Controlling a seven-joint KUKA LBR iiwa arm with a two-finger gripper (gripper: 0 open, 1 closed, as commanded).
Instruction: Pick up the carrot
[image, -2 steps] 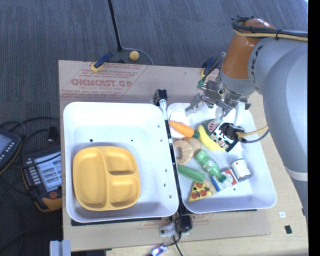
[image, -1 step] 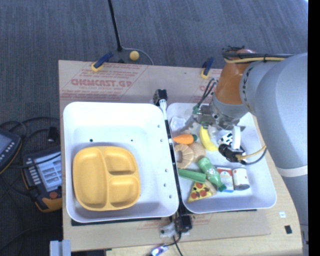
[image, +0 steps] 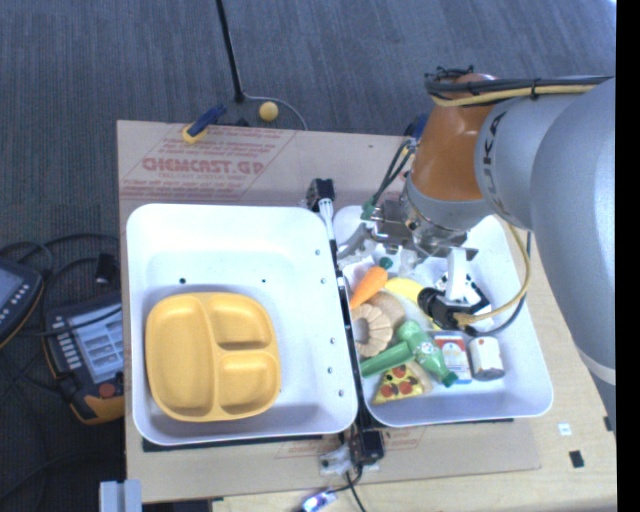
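The carrot (image: 367, 284) lay in the right bin (image: 520, 395), near its left wall and toward the far end. It was a smooth orange tapered cone; its long axis ran diagonally, the narrow tip toward the lower left and the thick end, with a small green stub, toward the upper right.

Just right of the carrot sat a rounded yellow piece (image: 404, 291). Touching it on the near side lay a tan ridged, scalloped item (image: 375, 325). Nearer the camera: a glossy green bottle-like shape (image: 412, 345), a pizza slice (image: 398, 383), and a small red-and-white can (image: 486, 357).

The gripper (image: 385, 238) hung above the bin's far-left area, just beyond the carrot's thick end. The jaw state could not be told; nothing was visibly held.

The left bin (image: 200, 225), a matte white rounded tray, held a yellow three-compartment plate (image: 211, 353) of smooth plastic.
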